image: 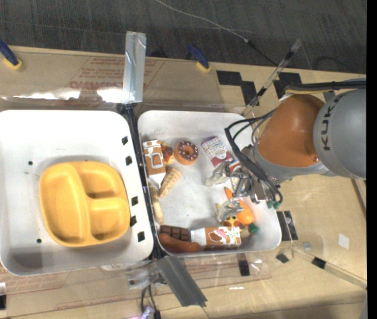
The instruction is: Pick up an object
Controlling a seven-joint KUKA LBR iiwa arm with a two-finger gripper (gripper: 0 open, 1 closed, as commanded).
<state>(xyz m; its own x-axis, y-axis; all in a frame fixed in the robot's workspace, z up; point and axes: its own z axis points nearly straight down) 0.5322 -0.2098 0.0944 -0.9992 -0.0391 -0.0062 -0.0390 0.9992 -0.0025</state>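
My gripper [236, 190] reaches down into the right bin [195, 121], near its right wall, below the arm's orange band [287, 135]. It stands among small toy foods: a pink and white packet [216, 149] just up-left of it and an orange carrot-like piece [243, 216] just below it. Further left lie a chocolate donut [187, 151], a brown and white box [153, 157] and an ice-cream cone [168, 180]. Along the bin's near wall lie a chocolate bar [174, 232], a sausage [183, 246] and a small labelled bottle [223, 236].
The left bin [16, 131] holds a yellow divided tray [84, 201]. A pale bread-like piece [156, 207] lies against the right bin's left wall. Cables [241, 135] run from the wrist over the bin's right rim.
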